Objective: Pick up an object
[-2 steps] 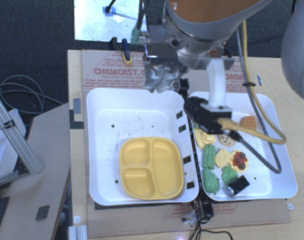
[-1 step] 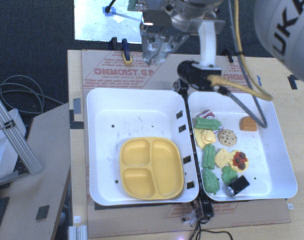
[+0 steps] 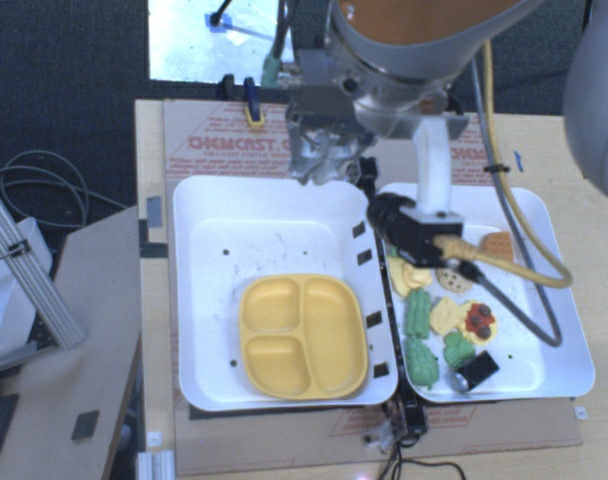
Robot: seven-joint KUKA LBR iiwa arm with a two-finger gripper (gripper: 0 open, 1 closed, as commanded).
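A yellow three-compartment plate (image 3: 304, 333) lies in the left bin (image 3: 209, 268), toward its front. The right bin (image 3: 549, 358) holds a cluster of small toy foods: green pieces (image 3: 419, 313), a pale yellow piece (image 3: 446, 316), a red-topped piece (image 3: 479, 319), a round cookie (image 3: 451, 279), an orange-brown piece (image 3: 498, 243) and a black block (image 3: 476, 368). My gripper (image 3: 322, 160) hangs over the far rim of the left bin, near the divide between the bins, with nothing seen in it. The arm's wrist body covers the far part of the right bin.
A black and white fitting (image 3: 424, 223) with a yellow cable (image 3: 529, 268) reaches over the right bin's left side. Cardboard (image 3: 224, 143) lies under both bins. A blue and yellow clamp (image 3: 252, 103) stands at the bench's far edge.
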